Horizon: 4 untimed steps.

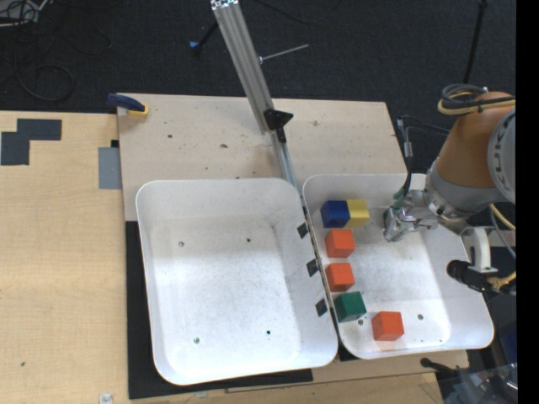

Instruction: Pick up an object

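Sitting in the right bin (pixel 467 331) are six small cubes, any of which would serve as the object to pick up. Taking the blue cube (pixel 334 213) as the landmark: a yellow cube (pixel 359 212) touches its right side, an orange cube (pixel 340 243) lies just below it, a second orange cube (pixel 340 275) below that, then a green cube (pixel 350 305) against the bin's left wall, and a third orange cube (pixel 387 325) further down and to the right, standing apart from the rest.

They look like solid painted blocks — stiff, light, not fragile, with flat smooth faces that could slip a little if pinched off-centre. My judgement is that the best hold is across two opposite flat sides, squarely, near mid-height. The lone orange cube at the bottom has free room on all sides; the blue and yellow pair leave no gap between them for a finger, and the green one is crowded by the wall.

The gripper (pixel 402 221) hangs well to the right of the blue cube, beyond the yellow one, above bare bin floor. Nothing shows between its fingers — whether they stand open or closed I cannot tell at this size.

The left bin (pixel 168 200) lies to the left of the blue cube, across the divider.
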Tool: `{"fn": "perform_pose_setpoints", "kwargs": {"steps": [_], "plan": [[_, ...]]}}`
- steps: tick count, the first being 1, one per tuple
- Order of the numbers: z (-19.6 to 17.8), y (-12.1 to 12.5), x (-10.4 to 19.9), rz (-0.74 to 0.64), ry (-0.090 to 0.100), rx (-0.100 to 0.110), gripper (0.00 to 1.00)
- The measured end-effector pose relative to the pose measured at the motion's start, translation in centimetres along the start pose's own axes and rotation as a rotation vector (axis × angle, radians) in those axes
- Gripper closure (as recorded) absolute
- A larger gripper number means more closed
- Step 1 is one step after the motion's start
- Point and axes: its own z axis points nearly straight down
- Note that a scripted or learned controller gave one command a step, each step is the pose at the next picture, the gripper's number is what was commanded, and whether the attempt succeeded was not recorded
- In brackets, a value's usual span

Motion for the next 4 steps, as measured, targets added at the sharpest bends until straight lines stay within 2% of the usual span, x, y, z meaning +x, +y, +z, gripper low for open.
{"fn": "perform_pose_setpoints", "kwargs": {"steps": [2, 4], "plan": [[-9.3, -0.1, 0.8, -0.011, 0.000, -0.001, 1.00], [-8.3, 0.4, 10.6, -0.014, 0.003, 0.006, 1.00]]}}
